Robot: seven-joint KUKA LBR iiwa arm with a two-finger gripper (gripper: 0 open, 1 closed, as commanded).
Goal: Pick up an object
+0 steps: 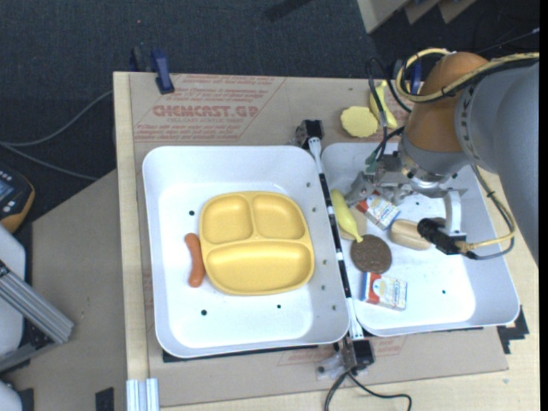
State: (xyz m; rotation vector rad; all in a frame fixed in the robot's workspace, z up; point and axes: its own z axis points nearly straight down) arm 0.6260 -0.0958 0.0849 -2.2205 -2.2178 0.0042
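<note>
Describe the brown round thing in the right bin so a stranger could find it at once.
Start at the right white bin, the one the arm reaches over. Near its left wall, just below the yellow banana, lies the brown cookie. It is the only flat, dark, round item there; the small carton below it is white and boxy.

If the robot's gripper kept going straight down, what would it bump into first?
Probably the small red-and-white packet lying in the right bin, just below the gripper. The banana lies to the packet's left. Depth is hard to judge from this slanted view.
</note>
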